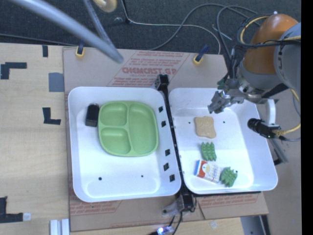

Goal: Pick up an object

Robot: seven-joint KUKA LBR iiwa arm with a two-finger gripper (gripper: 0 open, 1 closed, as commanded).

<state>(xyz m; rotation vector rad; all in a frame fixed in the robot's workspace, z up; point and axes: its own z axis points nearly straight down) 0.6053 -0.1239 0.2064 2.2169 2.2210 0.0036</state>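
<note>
In the right bin (254, 146) lie a tan slice of toast (205, 127), a small green ridged piece (209, 151), a red and white carton (207, 171) and a green leafy piece (228, 176). My gripper (216, 104) hangs over the bin's upper part, just above and to the right of the toast, with nothing seen between its fingers. The left bin (83, 175) holds a green divided plate (128, 128) and a small black block (92, 115) at the plate's left side.
A black divider with clips (167, 131) runs between the two bins. Cables (205, 18) trail across the dark floor behind the bench. A grey pole (58, 18) crosses the upper left. The arm's orange band (266, 38) is at the upper right.
</note>
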